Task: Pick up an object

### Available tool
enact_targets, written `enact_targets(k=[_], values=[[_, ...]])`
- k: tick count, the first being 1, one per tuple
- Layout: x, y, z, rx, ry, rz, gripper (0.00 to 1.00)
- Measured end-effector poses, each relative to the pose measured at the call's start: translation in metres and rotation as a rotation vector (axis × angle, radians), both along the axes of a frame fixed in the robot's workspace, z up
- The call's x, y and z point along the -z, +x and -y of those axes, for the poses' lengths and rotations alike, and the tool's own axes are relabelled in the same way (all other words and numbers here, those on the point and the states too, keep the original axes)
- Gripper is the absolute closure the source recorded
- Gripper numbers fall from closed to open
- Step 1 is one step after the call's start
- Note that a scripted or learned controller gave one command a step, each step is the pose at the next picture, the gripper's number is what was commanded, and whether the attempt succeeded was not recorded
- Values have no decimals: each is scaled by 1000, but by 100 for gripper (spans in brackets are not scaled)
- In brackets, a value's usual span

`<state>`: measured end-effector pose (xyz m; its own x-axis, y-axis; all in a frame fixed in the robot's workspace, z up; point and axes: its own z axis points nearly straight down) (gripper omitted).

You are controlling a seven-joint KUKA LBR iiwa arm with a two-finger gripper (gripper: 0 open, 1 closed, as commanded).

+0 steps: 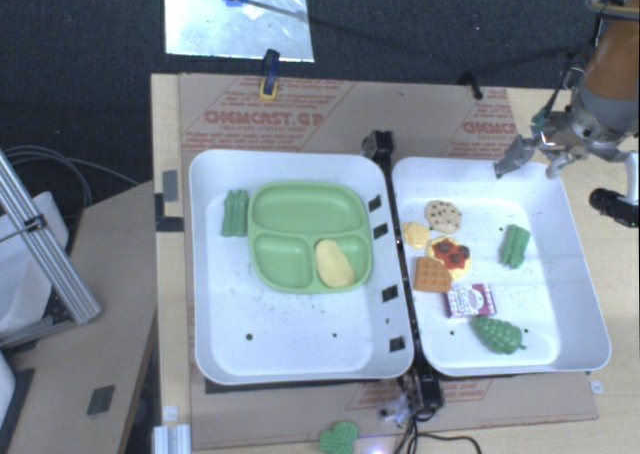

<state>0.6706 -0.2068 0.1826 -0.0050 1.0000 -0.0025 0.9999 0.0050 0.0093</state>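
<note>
Gripper (530, 154) hovers over the far-right corner of the right bin (575, 242), fingers spread apart w/ nothing between them, so it's open and empty. Arm (610, 72) comes in from the right, orange band above the wrist, wrist tipped down toward the bin. No object is set by the task; nearest candidates from the gripper are the cookie (441, 214), toward the bin's centre divider and a bit nearer the camera, and the green pickle-like piece (514, 245), nearly straight toward the camera from the gripper. That piece's long axis runs roughly far-to-near, slightly tilted. Judgement: it's the easiest reach, w/ clear space round it. The waffle (432, 275), pizza piece (452, 253) and pink packet (470, 300) sit bunched near the divider, harder to isolate. Green leafy item (497, 334) lies at the bin's near side, well apart from the gripper.
</note>
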Motion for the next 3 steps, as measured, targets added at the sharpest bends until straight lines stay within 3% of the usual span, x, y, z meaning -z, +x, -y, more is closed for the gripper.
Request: enact_targets(k=[1,2,3], values=[[12,-124,1,8,3,-14,0],[88,-59,-2,0,4,-11,0],[98,-62,-1,3,1,-8,0]])
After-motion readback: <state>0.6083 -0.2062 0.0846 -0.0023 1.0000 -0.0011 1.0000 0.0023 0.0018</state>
